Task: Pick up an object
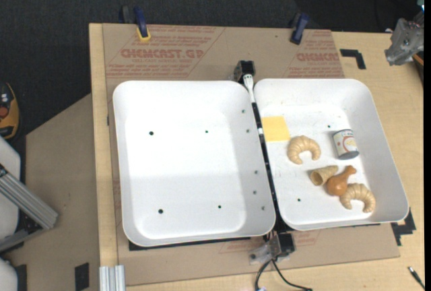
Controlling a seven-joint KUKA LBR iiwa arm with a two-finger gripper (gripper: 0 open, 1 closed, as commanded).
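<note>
- I see the gripper at the right edge, above the bench's far corner; its state I cannot tell
- Two white bins sit side by side on a brown board, dark floor behind
- The right bin holds a yellow square, two croissants, a can and a drumstick, all well apart from the gripper

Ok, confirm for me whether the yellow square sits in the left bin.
No, the yellow square lies in the right bin, near its left wall.

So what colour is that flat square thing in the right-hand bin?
Pale yellow: the flat square shows plainly in the camera view, near the bin's left wall.
</note>
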